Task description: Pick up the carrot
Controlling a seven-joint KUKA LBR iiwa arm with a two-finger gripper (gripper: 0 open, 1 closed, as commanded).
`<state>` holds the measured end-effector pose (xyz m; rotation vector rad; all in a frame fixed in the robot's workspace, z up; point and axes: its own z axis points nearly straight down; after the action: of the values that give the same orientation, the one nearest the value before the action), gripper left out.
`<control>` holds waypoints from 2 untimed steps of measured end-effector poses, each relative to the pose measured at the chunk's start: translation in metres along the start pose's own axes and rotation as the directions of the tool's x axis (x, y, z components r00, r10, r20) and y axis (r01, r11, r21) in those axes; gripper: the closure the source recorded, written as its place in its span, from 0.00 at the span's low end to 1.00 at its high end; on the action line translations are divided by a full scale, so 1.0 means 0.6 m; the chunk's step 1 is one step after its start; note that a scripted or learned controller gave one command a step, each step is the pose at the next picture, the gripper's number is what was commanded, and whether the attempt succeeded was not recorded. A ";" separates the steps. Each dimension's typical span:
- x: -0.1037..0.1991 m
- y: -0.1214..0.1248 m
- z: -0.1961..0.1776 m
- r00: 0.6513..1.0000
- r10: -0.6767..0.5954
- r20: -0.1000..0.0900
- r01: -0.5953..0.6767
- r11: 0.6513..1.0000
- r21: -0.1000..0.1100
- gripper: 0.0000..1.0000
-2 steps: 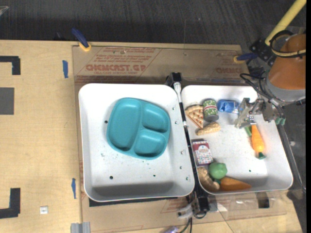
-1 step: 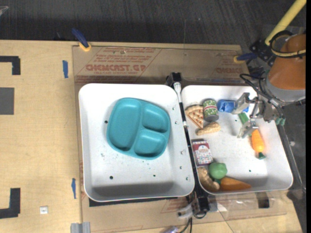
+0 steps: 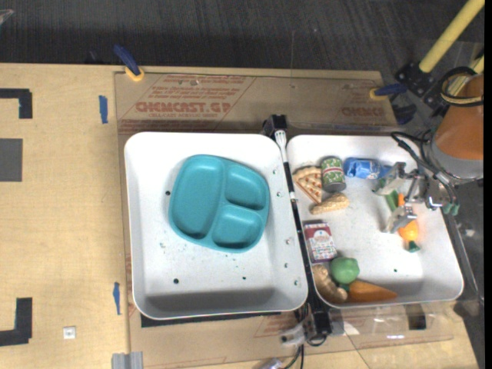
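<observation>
The carrot (image 3: pixel 374 290), long and orange, lies along the front wall of the right bin (image 3: pixel 442 271), its thick end against a green ball (image 3: pixel 345 269). My gripper (image 3: pixel 393 203) hangs over the bin's right half, well behind and to the right of the carrot. It stands open, its fingers (image 3: pixel 399 221) spread apart and holding nothing. A small orange piece with a green tip (image 3: pixel 410 234) lies just beside the nearer finger.
The right bin also holds a green can (image 3: pixel 333 173), a blue packet (image 3: pixel 361 167), a pizza slice (image 3: pixel 309 182), a bread piece (image 3: pixel 329 203) and a red box (image 3: pixel 320 241). In the left bin (image 3: pixel 146 275) sits a teal divided plate (image 3: pixel 218 201).
</observation>
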<state>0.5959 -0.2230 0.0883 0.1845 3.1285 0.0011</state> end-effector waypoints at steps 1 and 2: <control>-0.008 0.001 -0.025 1.000 -0.002 0.014 0.002 1.000 0.004 1.00; -0.007 0.001 -0.023 1.000 -0.002 0.012 0.002 1.000 0.004 0.00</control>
<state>0.6000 -0.2227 0.1025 0.1805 3.1166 -0.0055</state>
